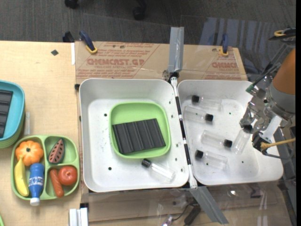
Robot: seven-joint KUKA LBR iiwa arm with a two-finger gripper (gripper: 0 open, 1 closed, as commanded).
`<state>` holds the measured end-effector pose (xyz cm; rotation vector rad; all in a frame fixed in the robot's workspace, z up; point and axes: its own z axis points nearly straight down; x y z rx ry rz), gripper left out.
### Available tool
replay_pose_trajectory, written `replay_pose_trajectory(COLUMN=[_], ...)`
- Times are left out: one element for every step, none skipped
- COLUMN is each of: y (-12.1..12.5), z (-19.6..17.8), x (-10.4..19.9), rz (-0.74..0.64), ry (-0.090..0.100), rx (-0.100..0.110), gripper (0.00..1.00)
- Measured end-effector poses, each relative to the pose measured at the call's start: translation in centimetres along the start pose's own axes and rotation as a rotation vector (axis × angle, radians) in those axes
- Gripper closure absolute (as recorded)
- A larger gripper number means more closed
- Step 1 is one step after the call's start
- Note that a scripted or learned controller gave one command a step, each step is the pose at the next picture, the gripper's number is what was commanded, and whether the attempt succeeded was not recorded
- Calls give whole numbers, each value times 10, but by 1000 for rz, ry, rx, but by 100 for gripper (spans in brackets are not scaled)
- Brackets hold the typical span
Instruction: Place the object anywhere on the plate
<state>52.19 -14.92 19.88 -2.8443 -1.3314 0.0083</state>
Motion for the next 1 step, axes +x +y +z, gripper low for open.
replay_pose_trajectory(y=[0], z=[0], x=[0], rz=[0], ry=[0], rx=[0], gripper=[0])
